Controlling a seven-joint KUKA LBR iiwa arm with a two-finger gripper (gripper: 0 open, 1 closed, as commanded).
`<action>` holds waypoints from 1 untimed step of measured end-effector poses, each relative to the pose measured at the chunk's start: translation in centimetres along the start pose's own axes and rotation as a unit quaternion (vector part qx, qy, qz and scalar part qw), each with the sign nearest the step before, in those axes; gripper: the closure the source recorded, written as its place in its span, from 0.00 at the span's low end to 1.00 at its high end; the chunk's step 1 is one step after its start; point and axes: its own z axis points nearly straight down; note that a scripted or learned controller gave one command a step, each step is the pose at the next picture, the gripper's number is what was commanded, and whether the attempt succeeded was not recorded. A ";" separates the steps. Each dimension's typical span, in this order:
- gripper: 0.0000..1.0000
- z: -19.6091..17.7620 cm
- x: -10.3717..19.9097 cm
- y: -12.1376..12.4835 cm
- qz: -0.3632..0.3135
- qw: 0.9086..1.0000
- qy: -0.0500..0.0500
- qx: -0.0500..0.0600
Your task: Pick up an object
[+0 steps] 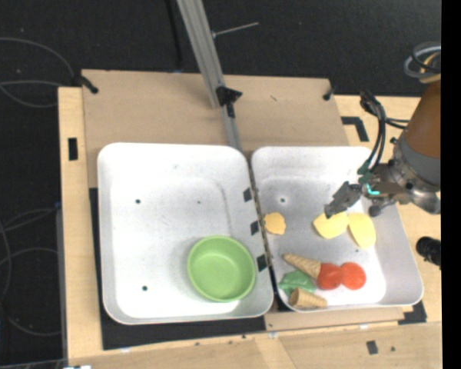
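Observation:
My gripper (pixel 359 204) hangs over the right bin (pixel 307 167), near its right side, reaching in from the right. Its two dark fingers stand apart and open, and nothing is between them. Just below the fingers lie two pale yellow pieces, one (pixel 330 226) to the left and one (pixel 362 230) to the right. A small round yellow piece (pixel 274 224) lies by the bin's left wall. Toward the front are an ice cream cone (pixel 302 264), a red tomato-like pair (pixel 343 276), a green item (pixel 293 280) and a second cone (pixel 307 298).
The left bin (pixel 154 183) holds a green bowl (pixel 220 268) at its front right. A slanted metal pole (pixel 203 44) rises from behind the seam between the bins. Black cables lie off the bench at the left.

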 end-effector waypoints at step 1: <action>0.00 6.2 0.3 -0.2 0.001 1.000 -0.001 0.004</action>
